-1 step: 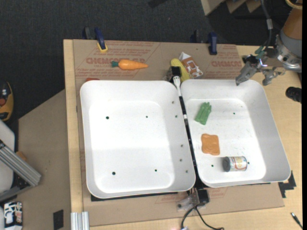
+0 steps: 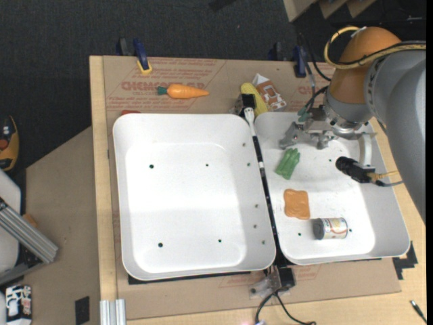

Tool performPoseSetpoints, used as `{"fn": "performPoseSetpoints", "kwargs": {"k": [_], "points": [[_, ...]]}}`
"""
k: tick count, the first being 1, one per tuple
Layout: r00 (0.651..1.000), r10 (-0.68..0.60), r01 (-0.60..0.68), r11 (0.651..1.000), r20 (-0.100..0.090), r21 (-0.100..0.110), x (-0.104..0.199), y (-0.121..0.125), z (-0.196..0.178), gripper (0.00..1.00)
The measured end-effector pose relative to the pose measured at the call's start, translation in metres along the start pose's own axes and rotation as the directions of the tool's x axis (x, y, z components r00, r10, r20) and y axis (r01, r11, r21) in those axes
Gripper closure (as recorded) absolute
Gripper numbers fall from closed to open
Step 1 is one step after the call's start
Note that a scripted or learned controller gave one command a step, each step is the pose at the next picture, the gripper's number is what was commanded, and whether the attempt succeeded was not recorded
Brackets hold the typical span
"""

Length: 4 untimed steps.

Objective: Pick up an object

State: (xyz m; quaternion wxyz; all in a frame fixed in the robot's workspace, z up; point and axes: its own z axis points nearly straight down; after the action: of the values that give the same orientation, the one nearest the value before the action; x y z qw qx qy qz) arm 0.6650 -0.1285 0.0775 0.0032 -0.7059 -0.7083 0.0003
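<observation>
Bin [image 2: 379,246]: tool [image 2: 302,137] by green obj [image 2: 288,163].

Left bin [image 2: 183,195]: white plastic, smooth, with a soft sheen and a paler band of glare across its floor.
Right bin [image 2: 352,252]: the same smooth white plastic, slightly glossy.
Bench top [image 2: 108,181]: brown cardboard, matt, printed in faded red.
Carrot [image 2: 184,92]: looks like plastic, orange, smooth, with a faint gloss.
Green block [image 2: 288,163]: plastic-looking, ridged, mostly matt.
Orange slab [image 2: 296,203]: matt and faintly rough; material cannot be told.
Can [image 2: 330,228]: metal-looking, with a bright sheen and a printed wrap.
Arm [image 2: 406,93]: smooth grey shell, semi-matt.
Orange band [image 2: 358,59]: glossy, with a highlight.
Floor [image 2: 101,12]: dark carpet, rough.
Rail [image 2: 27,232]: bare metal, dull silver.
</observation>
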Motion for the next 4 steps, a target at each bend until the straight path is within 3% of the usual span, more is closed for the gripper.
{"fn": "performPoseSetpoints", "kwargs": {"k": [1,2,4], "points": [[1.0,0.001,-0.001,1.0,0.006,-0.01,-0.004,0.003,-0.019,1.0],[1.0,-0.004,0.004,1.0,0.002,-0.017,0.071,0.003,-0.114,1.0],[1.0,-0.004,0.004,1.0,0.0,-0.004,0.238,0.001,-0.087,1.0]]}}
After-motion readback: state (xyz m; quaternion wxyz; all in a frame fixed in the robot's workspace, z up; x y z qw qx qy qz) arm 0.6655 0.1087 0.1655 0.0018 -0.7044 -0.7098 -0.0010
